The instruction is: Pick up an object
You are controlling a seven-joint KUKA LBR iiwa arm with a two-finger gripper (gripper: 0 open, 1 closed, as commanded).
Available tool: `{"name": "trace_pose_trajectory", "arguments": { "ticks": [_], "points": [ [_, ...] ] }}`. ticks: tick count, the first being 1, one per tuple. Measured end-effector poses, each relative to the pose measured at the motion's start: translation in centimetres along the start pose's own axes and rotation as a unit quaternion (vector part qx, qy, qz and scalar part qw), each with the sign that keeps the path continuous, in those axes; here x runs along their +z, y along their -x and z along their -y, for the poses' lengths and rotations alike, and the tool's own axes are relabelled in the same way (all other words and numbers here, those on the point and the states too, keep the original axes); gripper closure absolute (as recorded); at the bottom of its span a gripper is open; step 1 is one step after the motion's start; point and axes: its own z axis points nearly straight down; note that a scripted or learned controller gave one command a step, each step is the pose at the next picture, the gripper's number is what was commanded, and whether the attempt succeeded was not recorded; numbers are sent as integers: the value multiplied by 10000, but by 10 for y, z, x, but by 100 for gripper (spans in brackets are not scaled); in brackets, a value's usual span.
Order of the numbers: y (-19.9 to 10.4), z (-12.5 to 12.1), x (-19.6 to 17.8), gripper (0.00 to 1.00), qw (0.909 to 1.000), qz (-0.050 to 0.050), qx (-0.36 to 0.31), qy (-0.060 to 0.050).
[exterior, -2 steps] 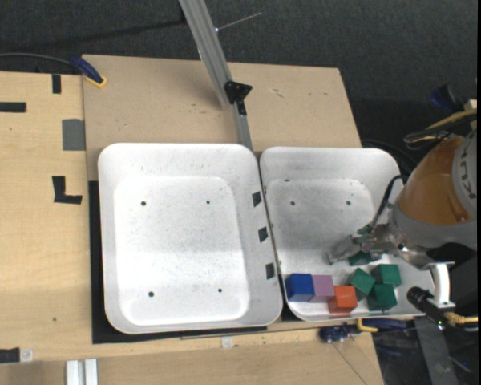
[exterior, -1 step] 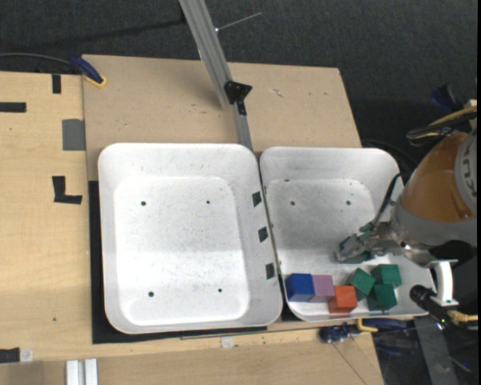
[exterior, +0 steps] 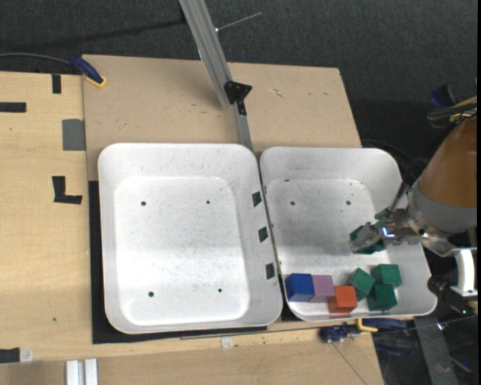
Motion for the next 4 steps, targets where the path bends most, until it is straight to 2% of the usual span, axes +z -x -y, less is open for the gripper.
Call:
{"name": "trace_pose_trajectory", "arguments": {
  "ticks": [1, 2, 4],
  "points": [
    [-2, -10, -58, 100, 10000, 5, -5, 8],
    [-2, -10, -64, 100, 10000, -4, 1, -19],
    [-99, -38, -75, 100, 10000, -14, -29, -21]
  ]
}}
